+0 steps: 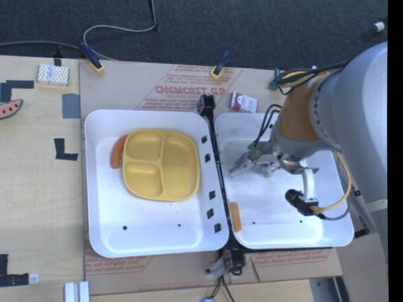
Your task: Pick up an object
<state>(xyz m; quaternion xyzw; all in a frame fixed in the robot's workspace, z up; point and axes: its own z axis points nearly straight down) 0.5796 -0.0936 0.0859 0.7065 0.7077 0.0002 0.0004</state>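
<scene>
The gripper sat low in the right bin; its grip could not be told. A carrot lay just below it, the tray left.

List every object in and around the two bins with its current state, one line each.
yellow divided plate: lying flat in the left bin, compartments bare.
orange sausage: lying against the plate's left edge.
orange piece: lying in the right bin by the divider.
gripper: low in the right bin, holding nothing visible.
</scene>
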